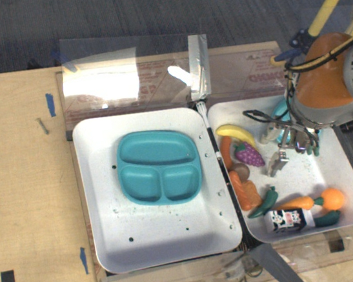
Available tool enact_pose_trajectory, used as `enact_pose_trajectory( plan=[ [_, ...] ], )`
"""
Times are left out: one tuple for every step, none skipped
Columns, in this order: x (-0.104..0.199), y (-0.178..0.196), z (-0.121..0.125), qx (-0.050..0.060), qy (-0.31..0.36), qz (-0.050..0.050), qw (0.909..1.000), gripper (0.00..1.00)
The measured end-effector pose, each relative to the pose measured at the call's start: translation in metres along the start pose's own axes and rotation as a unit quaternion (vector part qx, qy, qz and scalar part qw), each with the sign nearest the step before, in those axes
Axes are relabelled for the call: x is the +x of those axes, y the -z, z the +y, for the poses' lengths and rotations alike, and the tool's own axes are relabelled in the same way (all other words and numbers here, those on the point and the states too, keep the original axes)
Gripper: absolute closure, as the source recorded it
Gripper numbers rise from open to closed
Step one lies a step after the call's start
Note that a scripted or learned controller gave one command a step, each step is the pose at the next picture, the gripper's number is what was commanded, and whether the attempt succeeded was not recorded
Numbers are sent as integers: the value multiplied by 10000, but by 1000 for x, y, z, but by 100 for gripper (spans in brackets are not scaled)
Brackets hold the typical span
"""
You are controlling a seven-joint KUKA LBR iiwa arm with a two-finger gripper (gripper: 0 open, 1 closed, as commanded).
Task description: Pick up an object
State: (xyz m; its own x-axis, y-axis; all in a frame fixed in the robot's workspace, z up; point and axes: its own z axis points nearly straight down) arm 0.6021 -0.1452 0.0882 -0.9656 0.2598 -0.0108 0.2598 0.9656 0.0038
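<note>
My gripper point(288, 147) hangs low over the upper middle of the right bin point(349, 165), under the orange band of the arm. Nothing can be seen held in it. Just left of it lie purple grapes point(249, 155) and a yellow banana point(235, 134). Further down the bin's left side are a brown piece point(240, 174), an orange piece point(248, 193) and a green pepper point(263, 201). Along the front wall lie a black-and-white carton point(286, 219), a carrot point(301, 203) and an orange fruit point(333, 198).
The left bin point(100, 200) holds a teal divided plate point(159, 165). A ridge between the bins runs down at about the banana's left. A clear plastic sheet and a metal bracket point(198, 65) stand behind the bins. The wooden bench point(23, 211) extends left.
</note>
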Motion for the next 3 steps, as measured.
enact_pose_trajectory(
  plan=[
    [19, 1, -1, -27, -1085, 32, 9941, 0],
    [44, 1, 34, 14, -2660, -6, 9640, 0],
    [57, 1, -21, 25, -4929, 5, 8701, 0]
  ],
)
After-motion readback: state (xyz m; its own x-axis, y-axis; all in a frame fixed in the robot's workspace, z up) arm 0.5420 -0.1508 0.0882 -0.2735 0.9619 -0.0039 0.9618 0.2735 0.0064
